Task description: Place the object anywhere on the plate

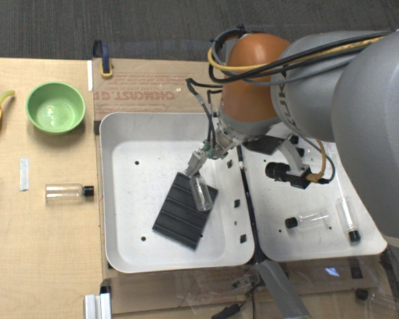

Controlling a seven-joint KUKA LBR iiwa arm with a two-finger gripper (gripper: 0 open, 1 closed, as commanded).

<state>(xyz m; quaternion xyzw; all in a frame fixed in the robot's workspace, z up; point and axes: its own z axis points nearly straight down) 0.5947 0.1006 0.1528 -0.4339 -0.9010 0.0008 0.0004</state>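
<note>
A black ribbed plate (182,212) lies tilted in the left white bin (123,198). A clear vial (201,194) rests across the plate's upper right corner, pointing up toward the gripper. My gripper (197,166) hangs just above the vial's upper end, reaching down from the orange-and-grey wrist. Whether it touches or holds the vial is too small to make out.
The right bin (359,241) holds two clear vials with black caps (308,219) (346,220). On the bench to the left stand a green bowl (56,107) and a clear bottle (68,191) lying on its side. The arm covers the upper part of the right bin.
</note>
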